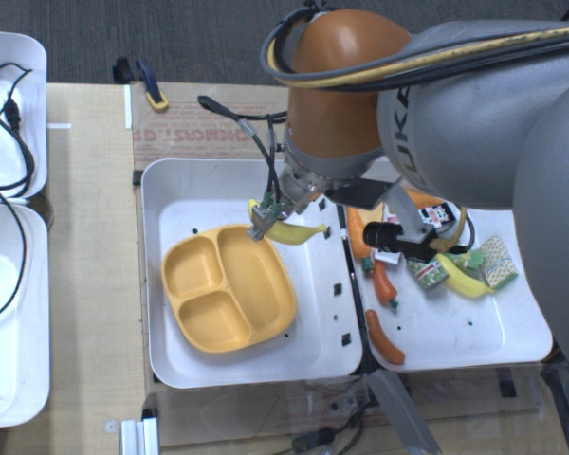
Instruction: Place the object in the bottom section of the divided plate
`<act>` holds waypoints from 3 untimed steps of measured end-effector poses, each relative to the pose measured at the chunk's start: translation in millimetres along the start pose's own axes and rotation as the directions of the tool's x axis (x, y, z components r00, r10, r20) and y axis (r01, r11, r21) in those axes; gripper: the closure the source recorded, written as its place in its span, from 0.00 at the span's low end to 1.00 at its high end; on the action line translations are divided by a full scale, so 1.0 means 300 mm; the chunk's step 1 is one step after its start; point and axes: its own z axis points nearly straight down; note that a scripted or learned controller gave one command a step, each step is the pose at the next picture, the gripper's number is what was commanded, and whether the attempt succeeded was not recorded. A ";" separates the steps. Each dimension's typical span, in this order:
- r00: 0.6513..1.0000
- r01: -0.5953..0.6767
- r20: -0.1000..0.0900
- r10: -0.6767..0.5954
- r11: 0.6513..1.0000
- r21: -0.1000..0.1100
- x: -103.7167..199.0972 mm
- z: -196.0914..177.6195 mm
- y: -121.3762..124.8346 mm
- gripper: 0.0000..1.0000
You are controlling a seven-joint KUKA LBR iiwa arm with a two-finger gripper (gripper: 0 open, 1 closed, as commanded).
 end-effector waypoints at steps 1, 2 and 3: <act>0.999 0.038 0.000 -0.038 0.999 0.001 -0.064 -0.019 -0.062 1.00; 0.999 -0.050 -0.002 0.050 0.999 0.003 0.012 -0.005 -0.077 1.00; 0.975 -0.222 -0.001 0.222 0.975 0.003 -0.116 0.218 -0.003 1.00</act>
